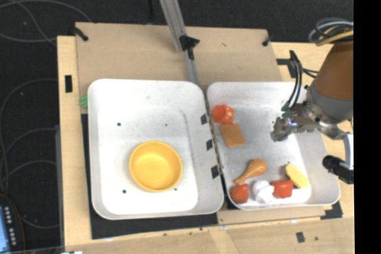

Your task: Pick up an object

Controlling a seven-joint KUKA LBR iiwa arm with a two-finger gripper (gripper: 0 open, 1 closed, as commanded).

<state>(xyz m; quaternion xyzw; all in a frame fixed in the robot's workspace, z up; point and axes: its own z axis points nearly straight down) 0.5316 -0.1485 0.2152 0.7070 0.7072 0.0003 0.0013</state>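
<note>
The right bin [256, 98] holds several small toy foods: a red tomato-like piece [222, 113], a tan bread slice [233, 135], a brown drumstick [251, 170], a red ball [239, 192], a white lump [261, 190], a red block [283, 188] and a yellow piece [296, 175]. My gripper [281, 129] hangs over the right side of this bin, above bare floor, to the right of the bread slice and above the yellow piece. Nothing shows between its tips.
The left bin [119, 104] holds a yellow bowl [156, 165]. A grey metal pole [169, 3] slants up from between the bins at the back. Cables run at the arm's wrist [296, 77]. The bench edge lies beyond the bins.
</note>
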